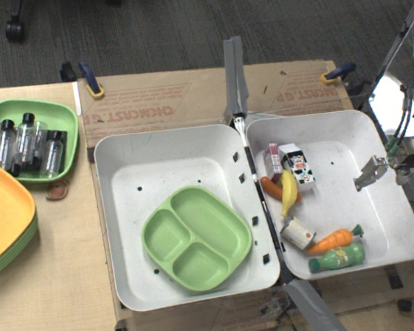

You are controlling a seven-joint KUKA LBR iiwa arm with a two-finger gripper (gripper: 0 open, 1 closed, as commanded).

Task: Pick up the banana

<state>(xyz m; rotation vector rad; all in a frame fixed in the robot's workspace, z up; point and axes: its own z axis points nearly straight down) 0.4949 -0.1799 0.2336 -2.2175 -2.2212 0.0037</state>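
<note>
Gripper [373, 172] hangs at the right side of the right bin [336, 125], low over bare floor, nothing between its fingers; from this angle I cannot tell whether it is apart or together

Banana [289, 192] lies well to the gripper's left, near the bin's left wall, long axis running roughly away from the camera. It is crowded: a small white box [297, 167] touches its far end, an orange-red item [271, 186] sits tucked against its left side, a small can [297, 233] lies just nearer the camera

Carrot [334, 239] and green bottle [338, 257] sit nearer the camera than the gripper, off the direct path

Judgement: approach not begun; the clutter leaves the banana's middle (bare on the gripper's side) as the cleanest grasp point

Green divided plate [196, 236] sits in the left bin [119, 178], further left again
</note>
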